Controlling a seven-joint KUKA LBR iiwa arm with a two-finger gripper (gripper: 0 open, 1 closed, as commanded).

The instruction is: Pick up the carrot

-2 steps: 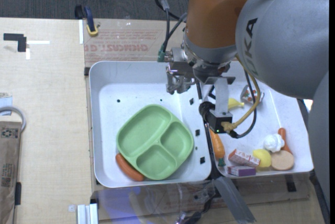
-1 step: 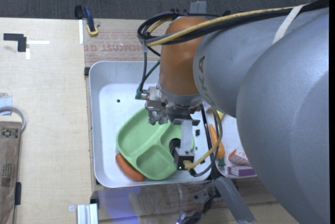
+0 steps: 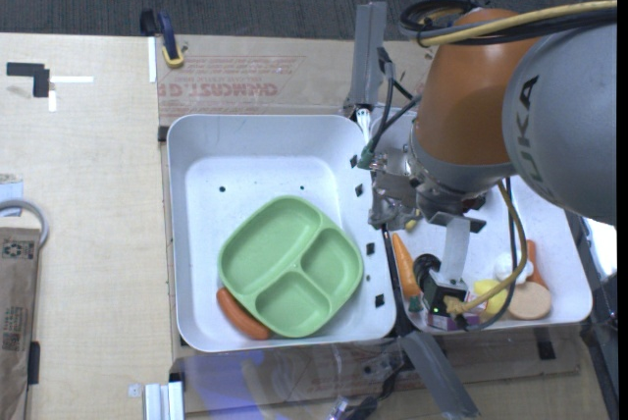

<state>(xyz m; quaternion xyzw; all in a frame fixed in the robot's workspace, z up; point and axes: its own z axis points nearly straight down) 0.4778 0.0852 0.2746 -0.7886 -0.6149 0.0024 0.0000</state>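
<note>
- The pincer (image 3: 394, 212) hangs over the right bin (image 3: 554, 212); I cannot tell whether it is wide or narrow.
- The carrot (image 3: 402, 269) lies just below the pincer in the view, in the same bin.

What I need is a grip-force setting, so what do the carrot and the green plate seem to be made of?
Carrot: probably moulded plastic, a toy. It is an even orange and smooth with a faint sheen, though soft rubber can't be ruled out. Green plate: likely plastic too, going by its flat pastel colour, rounded moulded dividers and matte to satin finish.
</note>
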